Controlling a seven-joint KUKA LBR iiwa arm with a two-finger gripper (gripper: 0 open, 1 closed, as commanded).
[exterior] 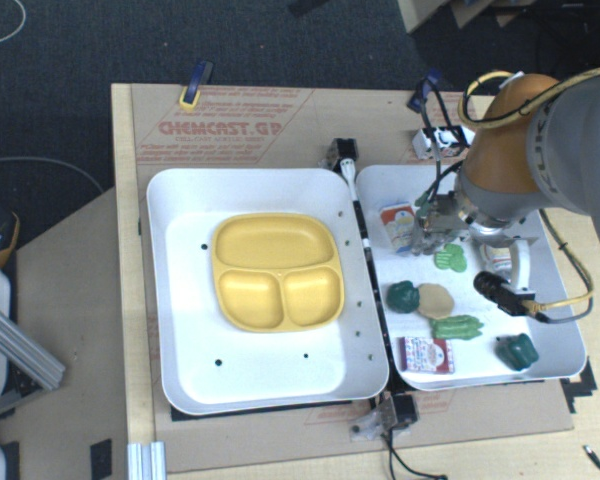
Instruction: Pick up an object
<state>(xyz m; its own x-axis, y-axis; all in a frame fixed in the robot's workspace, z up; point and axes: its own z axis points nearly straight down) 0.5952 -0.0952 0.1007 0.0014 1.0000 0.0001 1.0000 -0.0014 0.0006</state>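
Dark carpet surrounds the bench (140, 368), where you have two white bins side by side. You see the left bin (180, 358) carries a yellow divided tray (277, 270), probably as the place for drops. The right bin (560, 353) keeps the small objects loose, so each can be reached. The gripper (432, 230) hangs low near the far wall, just beside a light green piece (450, 259); whether its jaws are apart I cannot tell. The dark green piece (518, 349) by the near rim has more free room.
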